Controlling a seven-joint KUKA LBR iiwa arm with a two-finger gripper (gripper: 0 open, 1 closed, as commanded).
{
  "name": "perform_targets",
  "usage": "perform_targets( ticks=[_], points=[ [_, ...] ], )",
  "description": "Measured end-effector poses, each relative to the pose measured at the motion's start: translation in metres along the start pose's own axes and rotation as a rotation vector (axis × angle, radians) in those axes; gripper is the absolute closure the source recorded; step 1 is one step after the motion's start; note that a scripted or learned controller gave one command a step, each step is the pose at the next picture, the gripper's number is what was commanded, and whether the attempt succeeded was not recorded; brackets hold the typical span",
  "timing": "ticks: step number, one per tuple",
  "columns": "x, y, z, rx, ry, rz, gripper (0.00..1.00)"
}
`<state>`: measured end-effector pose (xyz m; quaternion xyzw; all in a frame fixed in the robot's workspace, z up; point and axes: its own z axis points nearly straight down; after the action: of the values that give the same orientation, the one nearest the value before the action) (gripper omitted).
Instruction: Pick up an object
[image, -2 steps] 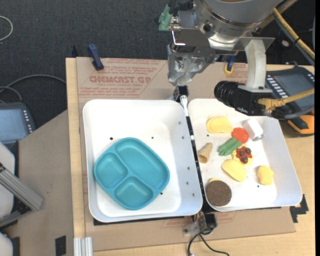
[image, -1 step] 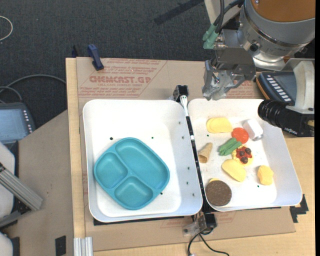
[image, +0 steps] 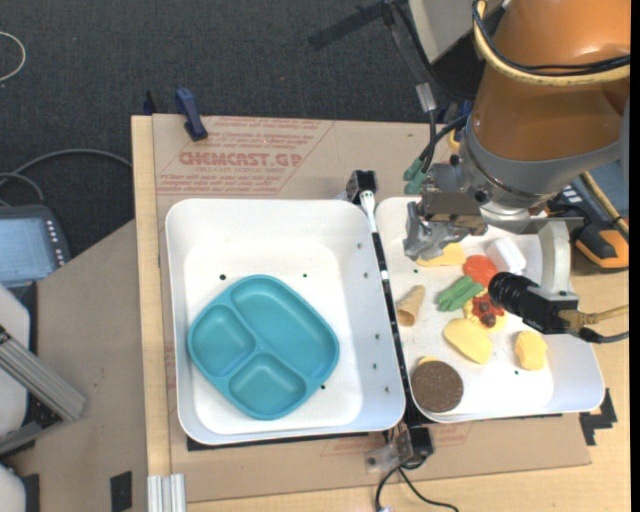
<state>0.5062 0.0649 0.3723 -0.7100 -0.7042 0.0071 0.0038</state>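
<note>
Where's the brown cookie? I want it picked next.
In the camera view, the cookie lies in the right bin, at its near left corner, just below the cone and left of the yellow piece.

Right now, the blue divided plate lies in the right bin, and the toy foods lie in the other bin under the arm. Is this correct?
Not quite. The camera view shows the blue divided plate in the left bin, not the right one. The rest holds: the toy foods, such as the brown cookie and the ice cream cone, lie in the other bin, under the arm.
</note>
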Motion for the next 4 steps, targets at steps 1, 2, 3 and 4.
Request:
perform_targets(
  ticks=[1, 2, 3, 4],
  points=[
    [0.004, 0.001, -0.019, -0.019, 0.005, -0.007, 1.0],
    [-0.086, 0.019, 0.144, -0.002, 0.002, 0.001, 1.0],
    [-0.116, 0.003, 0.029, -0.026, 0.003, -0.005, 1.0],
    [-0.061, -0.008, -0.056, -0.022, 0.005, -0.011, 1.0]
  ],
)
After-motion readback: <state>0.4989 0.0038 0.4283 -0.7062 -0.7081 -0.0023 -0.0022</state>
